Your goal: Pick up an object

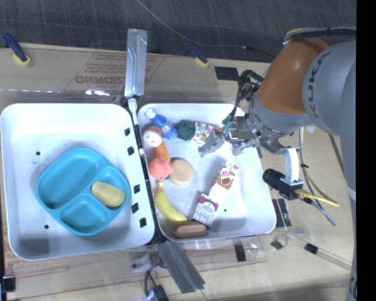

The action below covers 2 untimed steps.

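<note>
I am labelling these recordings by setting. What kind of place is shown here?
Probably a robotics lab bench for grasping trials: two white bins clamped side by side, toy food such as a banana, and a grey and orange arm reaching in.

Bright even overhead light; soft shadows, slight blur, mild glare.

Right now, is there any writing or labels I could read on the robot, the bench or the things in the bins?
"KU": grey letters on the robot arm, cut off by the picture's edge.
Red printing on the cardboard sheet behind the bins: upside down, too blurred to read.
Small packets in the right bin: printed labels, too small to read.
</note>
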### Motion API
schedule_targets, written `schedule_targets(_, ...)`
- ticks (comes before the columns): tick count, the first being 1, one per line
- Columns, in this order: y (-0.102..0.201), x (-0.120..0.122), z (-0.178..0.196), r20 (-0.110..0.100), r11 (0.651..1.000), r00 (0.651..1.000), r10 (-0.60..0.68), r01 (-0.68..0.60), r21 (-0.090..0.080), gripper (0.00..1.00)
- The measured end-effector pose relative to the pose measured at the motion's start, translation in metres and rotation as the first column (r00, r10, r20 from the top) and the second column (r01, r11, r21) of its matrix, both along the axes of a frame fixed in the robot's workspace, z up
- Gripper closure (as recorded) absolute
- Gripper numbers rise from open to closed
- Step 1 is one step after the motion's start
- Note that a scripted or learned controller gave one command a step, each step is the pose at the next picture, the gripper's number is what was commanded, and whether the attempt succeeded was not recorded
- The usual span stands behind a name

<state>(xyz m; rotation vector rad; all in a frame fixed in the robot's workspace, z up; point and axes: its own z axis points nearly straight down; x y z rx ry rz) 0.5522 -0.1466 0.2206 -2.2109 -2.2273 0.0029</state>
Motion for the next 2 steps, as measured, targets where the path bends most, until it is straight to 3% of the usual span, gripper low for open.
schedule_targets(1,-0.050,-0.034,-0.080,-0.005,0.993,0.993,-0.115,0.115,-0.001,0.00)
schedule_targets(2,-0.047,-0.014,-0.127,0.005,1.000,1.000,-0.016,0.016,-0.002,0.00)
